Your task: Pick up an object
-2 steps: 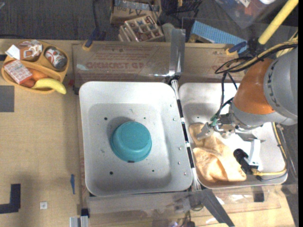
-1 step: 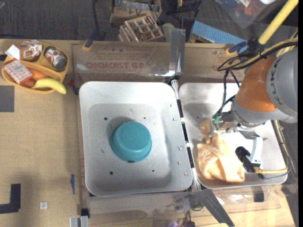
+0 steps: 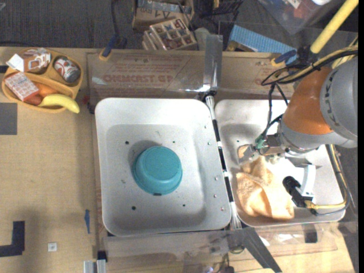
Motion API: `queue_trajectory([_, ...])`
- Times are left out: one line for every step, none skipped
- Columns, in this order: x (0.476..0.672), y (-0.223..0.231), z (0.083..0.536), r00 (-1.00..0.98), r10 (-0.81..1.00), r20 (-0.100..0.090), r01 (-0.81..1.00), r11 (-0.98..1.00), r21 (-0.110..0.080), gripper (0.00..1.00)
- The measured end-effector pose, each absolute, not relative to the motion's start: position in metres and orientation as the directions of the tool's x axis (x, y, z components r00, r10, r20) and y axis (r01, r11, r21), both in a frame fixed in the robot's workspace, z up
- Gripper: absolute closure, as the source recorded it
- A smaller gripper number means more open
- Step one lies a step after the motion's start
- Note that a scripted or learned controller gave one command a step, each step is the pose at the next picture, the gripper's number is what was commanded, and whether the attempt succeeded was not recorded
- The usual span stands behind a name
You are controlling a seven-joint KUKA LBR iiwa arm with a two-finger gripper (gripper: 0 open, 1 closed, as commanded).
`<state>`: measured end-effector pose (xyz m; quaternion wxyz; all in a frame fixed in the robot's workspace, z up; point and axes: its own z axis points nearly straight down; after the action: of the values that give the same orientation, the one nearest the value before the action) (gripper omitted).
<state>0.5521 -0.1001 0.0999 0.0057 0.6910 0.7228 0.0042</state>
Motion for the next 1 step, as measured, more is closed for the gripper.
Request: queue_trajectory([0.6022, -0.0985, 0.0881, -0.198, 0.98, -0.003, 0.98, 0.198, 0.006, 0.0])
